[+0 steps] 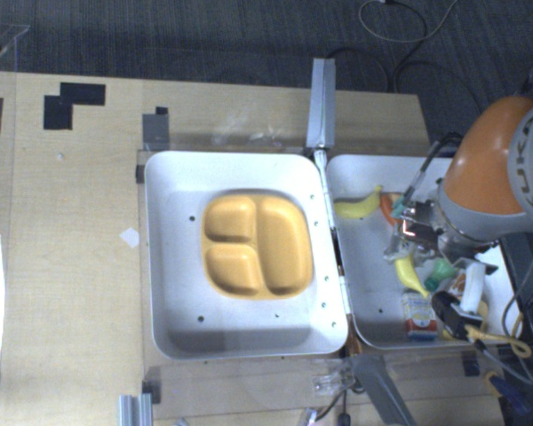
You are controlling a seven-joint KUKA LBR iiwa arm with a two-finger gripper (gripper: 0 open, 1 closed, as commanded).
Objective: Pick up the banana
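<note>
Yellow banana point(359, 208) lies in the right bin point(370, 313), up at the bin's 10 o'clock corner, close to the wall it shares with the left bin point(160, 264). Its curve sags toward 6 o'clock and its thin tip points to about 1 o'clock. My gripper point(409, 236) hangs over the middle of the right bin, with my grey arm and its orange band point(489, 162) coming in from 3 o'clock. The banana sits at roughly 10 o'clock from my gripper, near but apart, and nothing yellow from it reaches between my jaws. I can't tell whether my jaws are apart or together, because the wrist hardware blurs them. A small orange-red thing point(388, 208) lies just beside the banana at its 3 o'clock, between it and my gripper. A second yellow curved piece point(412, 276), banana-like with a dark end, lies at my 6 o'clock just below the gripper. I can't tell if it touches me. A green thing point(439, 274) is just beside that piece at its 3 o'clock. A small carton point(418, 316) with red on it stands at the bin's 6 o'clock edge. The left bin holds a yellow three-compartment tray point(256, 245) in its middle, well apart from my gripper at 9 o'clock.
</note>
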